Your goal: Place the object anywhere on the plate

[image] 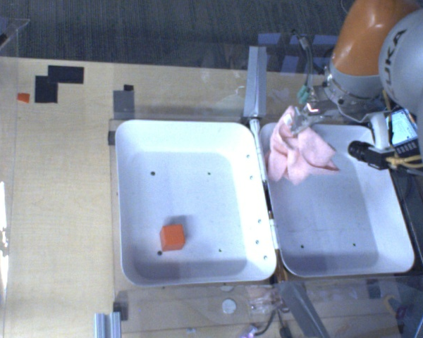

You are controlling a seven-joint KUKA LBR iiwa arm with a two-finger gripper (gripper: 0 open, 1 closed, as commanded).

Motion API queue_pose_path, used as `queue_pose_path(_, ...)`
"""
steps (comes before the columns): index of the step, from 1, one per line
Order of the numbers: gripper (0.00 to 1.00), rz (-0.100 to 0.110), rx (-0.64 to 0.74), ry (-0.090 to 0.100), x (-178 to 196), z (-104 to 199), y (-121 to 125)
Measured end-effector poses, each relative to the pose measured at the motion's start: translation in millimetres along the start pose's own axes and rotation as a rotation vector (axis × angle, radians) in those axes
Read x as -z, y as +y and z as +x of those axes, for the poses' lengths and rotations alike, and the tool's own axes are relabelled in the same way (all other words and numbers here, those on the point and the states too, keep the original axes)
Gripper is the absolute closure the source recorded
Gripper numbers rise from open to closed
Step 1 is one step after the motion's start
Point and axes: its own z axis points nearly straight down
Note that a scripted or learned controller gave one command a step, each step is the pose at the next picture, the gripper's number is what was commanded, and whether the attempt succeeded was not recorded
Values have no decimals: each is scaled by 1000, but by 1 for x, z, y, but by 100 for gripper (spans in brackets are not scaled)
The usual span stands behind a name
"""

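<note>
A crumpled pink cloth (297,155) hangs over the upper left part of the right bin (352,217), close to the wall between the two bins. Its top corner is bunched up between the fingers of my gripper (297,120), which is shut on it from above. The rest of the cloth droops down and to the right, and I cannot tell whether its lower edge touches the bin floor. The grey arm with its orange band (366,27) reaches in from the upper right.
A small orange cube (173,237) lies in the lower left part of the left bin (197,153). A metal divider post (254,83) stands behind the bins. Black cables and a connector (370,153) hang over the right bin's right side.
</note>
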Motion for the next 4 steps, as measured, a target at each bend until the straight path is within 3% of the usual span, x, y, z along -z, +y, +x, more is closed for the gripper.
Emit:
queue_pose_path(1, 100, 0, 7, 0, 4, 1, 2)
queue_pose_path(4, 100, -3, 1218, 3, 2, 149, -46)
